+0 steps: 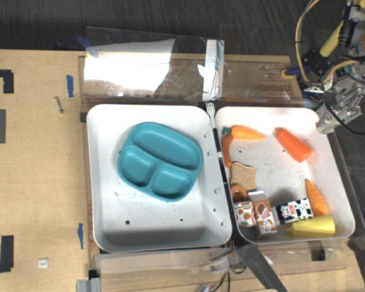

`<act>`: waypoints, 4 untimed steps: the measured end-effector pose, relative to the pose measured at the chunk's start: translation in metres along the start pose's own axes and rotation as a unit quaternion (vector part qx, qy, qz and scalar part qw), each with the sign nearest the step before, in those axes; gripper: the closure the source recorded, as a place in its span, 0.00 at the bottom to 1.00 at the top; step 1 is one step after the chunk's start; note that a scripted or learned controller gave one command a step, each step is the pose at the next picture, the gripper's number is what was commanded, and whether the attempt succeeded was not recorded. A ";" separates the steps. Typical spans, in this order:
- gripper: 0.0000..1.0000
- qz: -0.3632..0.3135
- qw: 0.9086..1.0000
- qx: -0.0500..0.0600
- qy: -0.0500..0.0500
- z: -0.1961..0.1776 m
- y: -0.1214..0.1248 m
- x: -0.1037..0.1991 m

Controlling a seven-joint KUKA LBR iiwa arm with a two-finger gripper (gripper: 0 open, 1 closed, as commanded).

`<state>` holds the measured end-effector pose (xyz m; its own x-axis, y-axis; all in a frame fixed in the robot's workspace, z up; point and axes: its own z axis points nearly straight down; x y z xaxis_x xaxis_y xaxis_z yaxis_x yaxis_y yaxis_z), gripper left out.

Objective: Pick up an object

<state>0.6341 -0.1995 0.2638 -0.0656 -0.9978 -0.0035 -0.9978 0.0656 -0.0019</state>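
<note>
We see the gripper (339, 105) parked off the right bin's (344, 181) far corner, clear of the toys; its fingers' state we cannot tell. The nearest pick, an orange bottle (293, 144), lies inside.

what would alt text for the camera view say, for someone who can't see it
Two shallow white bins sit side by side on a bench: the left bin holds an upside-down teal divided plate, the right bin holds toy carrots, a toast slice, small cartons and a yellow piece. The gripper hangs at the right bin's far right corner.
</note>
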 end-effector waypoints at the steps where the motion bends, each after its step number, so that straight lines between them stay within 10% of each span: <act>1: 0.00 -0.001 1.000 0.001 0.000 -0.001 -0.001 -0.002; 3: 0.00 0.053 0.999 0.011 -0.001 0.162 0.127 0.025; 4: 1.00 0.052 0.998 0.017 -0.001 0.151 0.123 0.024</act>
